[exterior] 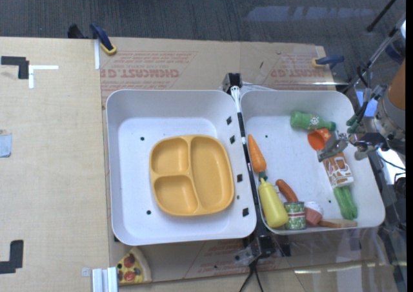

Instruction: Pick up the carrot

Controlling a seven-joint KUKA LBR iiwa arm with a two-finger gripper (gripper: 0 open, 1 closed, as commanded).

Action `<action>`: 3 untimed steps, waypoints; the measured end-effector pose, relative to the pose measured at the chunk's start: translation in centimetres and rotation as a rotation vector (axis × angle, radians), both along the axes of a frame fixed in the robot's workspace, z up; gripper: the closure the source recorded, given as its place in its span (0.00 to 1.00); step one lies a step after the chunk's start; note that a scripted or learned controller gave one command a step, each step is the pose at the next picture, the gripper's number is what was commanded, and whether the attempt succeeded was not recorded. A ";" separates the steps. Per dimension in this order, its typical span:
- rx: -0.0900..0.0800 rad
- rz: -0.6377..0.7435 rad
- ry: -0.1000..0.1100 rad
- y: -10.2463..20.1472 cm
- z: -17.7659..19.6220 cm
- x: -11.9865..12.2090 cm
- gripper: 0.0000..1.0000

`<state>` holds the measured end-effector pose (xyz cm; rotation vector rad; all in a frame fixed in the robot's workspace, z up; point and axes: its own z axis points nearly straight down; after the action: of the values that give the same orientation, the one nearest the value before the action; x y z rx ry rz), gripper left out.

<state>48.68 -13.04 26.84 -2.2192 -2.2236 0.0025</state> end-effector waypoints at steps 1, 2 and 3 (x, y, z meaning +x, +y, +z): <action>-0.002 0.045 -0.005 4.3 21.9 -0.6 0.00; -0.002 -0.160 -0.002 7.5 23.8 2.3 0.00; -0.001 -0.390 -0.002 13.1 27.3 4.3 0.00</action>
<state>52.98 0.05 54.11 -2.6094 -1.7527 0.0022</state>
